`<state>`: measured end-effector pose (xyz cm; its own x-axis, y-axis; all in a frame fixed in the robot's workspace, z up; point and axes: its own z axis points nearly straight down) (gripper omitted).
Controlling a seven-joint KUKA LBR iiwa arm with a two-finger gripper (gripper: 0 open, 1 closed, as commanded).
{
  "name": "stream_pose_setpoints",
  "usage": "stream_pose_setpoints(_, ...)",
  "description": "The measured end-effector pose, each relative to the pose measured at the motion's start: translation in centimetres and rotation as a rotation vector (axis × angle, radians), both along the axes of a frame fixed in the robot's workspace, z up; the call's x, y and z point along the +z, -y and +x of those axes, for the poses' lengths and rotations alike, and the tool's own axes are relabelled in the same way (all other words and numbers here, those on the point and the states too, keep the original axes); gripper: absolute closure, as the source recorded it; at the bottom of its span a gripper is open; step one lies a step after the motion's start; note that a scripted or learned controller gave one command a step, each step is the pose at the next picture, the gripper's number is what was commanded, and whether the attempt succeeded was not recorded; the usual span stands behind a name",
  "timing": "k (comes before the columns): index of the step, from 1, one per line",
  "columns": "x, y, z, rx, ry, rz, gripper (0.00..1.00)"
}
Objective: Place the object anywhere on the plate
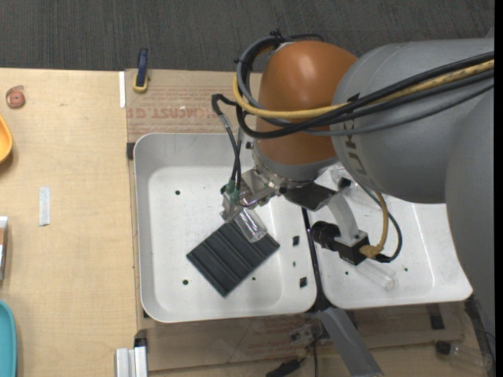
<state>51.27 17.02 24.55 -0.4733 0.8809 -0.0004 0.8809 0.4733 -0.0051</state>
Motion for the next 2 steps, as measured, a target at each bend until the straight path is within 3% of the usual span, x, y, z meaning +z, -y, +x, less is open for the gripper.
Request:
stream_pose_setpoints(1, 0.1, -1.6, 2.1, 0.081, 0.003, 0.0, 1.0)
stream_pose_setpoints(2, 4.1, -4.8, 4.9, 0.127, 0.004, 0.001, 1.0)
